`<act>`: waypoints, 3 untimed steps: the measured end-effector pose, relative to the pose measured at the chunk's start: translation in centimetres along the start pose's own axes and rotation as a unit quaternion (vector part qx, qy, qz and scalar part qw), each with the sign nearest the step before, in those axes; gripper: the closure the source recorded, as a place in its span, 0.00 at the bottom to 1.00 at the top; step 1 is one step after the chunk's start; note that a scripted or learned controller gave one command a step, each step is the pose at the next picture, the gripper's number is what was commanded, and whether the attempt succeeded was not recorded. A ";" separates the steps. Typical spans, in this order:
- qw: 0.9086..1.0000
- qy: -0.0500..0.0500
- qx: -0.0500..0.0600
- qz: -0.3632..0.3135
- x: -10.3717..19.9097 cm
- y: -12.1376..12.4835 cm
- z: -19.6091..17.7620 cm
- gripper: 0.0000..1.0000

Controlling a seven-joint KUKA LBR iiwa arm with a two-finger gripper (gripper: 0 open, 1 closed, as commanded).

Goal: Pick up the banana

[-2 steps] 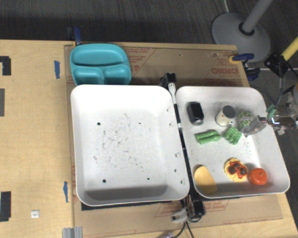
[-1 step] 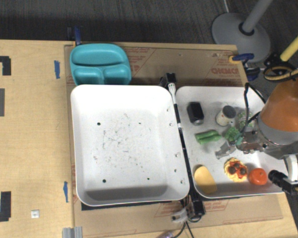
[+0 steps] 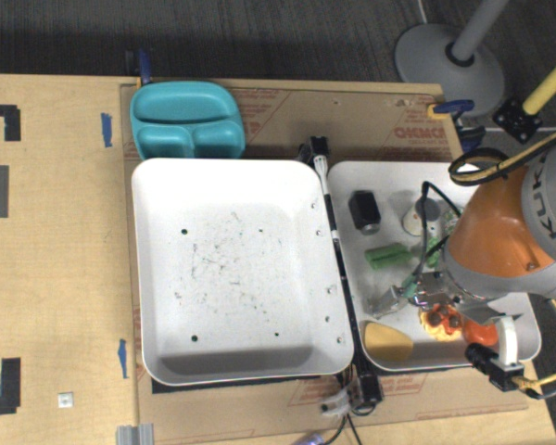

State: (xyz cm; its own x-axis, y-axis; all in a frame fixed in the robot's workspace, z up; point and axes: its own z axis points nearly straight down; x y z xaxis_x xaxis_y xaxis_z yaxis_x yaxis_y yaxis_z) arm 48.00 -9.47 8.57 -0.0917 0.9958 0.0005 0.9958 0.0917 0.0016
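Observation:
A yellow, blunt-ended object (image 3: 388, 340) lies at the front left corner of the right bin (image 3: 528, 341); it looks like the banana. The arm's orange wrist (image 3: 496, 239) hangs low over the middle of that bin. The gripper (image 3: 410, 293) sits under the wrist, just above and slightly right of the yellow object. Nothing can be seen held in it.
Around the gripper in the right bin are a black block (image 3: 364, 209), a green piece (image 3: 387, 255), a white round item (image 3: 417, 219) and an orange-red item (image 3: 441, 319). The left bin (image 3: 157, 248) stands beside it, with a teal tray (image 3: 187, 120) behind.

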 end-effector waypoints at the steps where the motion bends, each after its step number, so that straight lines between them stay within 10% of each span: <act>1: 0.996 -0.001 0.000 0.091 -7.2 5.0 -15.1 0.00; 2: 0.975 0.000 0.003 0.224 1.0 4.2 -9.9 0.00; 3: 0.998 0.000 0.002 0.066 10.9 2.2 -9.9 0.00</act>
State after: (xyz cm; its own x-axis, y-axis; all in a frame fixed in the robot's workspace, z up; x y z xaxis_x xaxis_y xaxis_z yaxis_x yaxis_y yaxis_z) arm 49.15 1.63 18.44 0.0393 0.9992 0.0012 0.9992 -0.0393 -0.0032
